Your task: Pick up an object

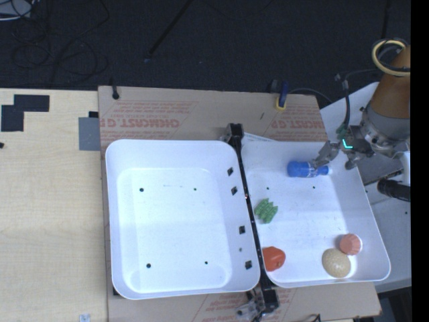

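Two shallow white bins sit side by side on a sheet of brown cardboard (174, 116) whose red printing reads upside down and mirrored from this angle; the letters look like "CHEMCAST G.P", repeated along the top edge and again, too small to read, on the strip at the bottom. The left bin (120, 180) shows bare floor. The right bin (372, 247) holds five things: a blue cylinder (305, 170) near its upper rim, lying on its side with its long axis running almost left to right, a green leafy piece (267, 211) close to the divider, an orange-red piece (273, 257) in the lower left corner, and a beige ball (336, 263) touching a smaller pink one (350, 244). The gripper (325, 158) reaches in from the right, its fingers at the cylinder's right end; whether they are closed on it cannot be told.
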`<state>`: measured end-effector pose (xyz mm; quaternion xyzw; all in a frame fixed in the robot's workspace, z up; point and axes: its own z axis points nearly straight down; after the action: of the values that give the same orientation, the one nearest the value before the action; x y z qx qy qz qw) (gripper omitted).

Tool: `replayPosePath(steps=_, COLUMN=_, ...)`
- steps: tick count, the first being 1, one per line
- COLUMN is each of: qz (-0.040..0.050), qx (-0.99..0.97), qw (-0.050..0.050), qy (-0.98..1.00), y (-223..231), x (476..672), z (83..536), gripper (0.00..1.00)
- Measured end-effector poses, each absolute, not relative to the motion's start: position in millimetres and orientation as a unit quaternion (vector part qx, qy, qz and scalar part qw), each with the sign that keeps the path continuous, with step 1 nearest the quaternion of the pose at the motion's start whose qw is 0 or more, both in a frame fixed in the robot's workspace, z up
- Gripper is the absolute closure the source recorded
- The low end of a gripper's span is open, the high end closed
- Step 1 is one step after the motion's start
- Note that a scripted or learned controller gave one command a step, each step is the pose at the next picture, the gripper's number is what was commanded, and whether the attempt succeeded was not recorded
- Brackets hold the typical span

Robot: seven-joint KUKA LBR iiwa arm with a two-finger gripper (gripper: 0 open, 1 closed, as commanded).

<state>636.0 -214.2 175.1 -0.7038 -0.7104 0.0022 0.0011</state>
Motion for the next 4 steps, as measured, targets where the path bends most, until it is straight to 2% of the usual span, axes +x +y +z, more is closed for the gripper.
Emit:
replayPosePath(steps=1, qz=0.0021, qx=-0.703, qw=0.001, qy=-0.711, y=-215, x=636.3, z=185, gripper=1.00)
replayPosePath(steps=2, qz=0.0025, qx=-0.703, qw=0.001, qy=-0.711, y=-215, x=636.1, z=185, gripper=0.00)
replayPosePath(steps=3, qz=0.0023, qx=-0.702, qw=0.001, qy=-0.712, y=-215, x=636.5, z=195, gripper=1.00)
replayPosePath(steps=4, qz=0.0027, qx=-0.702, qw=0.001, qy=-0.712, y=-215, x=636.3, z=195, gripper=0.00)
